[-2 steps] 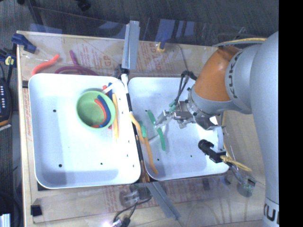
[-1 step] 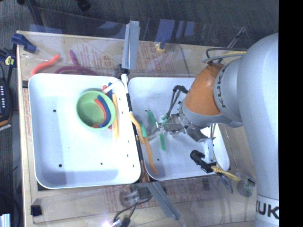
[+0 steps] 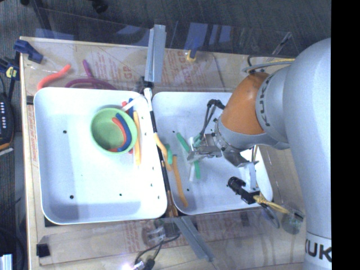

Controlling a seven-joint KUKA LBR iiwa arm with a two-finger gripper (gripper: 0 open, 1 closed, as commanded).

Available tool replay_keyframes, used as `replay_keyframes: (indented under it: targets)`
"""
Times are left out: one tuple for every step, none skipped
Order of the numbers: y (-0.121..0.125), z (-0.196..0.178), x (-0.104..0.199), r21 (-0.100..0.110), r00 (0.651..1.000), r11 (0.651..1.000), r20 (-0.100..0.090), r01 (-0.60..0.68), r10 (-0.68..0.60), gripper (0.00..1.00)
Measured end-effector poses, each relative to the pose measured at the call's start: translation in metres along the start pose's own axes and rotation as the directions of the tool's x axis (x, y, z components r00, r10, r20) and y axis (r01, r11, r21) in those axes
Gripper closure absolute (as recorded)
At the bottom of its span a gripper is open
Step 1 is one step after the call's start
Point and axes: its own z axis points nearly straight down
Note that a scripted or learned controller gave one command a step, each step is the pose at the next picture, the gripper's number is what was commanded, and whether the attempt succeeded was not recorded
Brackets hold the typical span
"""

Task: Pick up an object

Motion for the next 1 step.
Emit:
replay_keyframes:
  targets:
    - [0.0084, -0.1051, 0.053, -0.003, 1.0, 1.0, -0.001, -0.008, 0.008, 1.0]
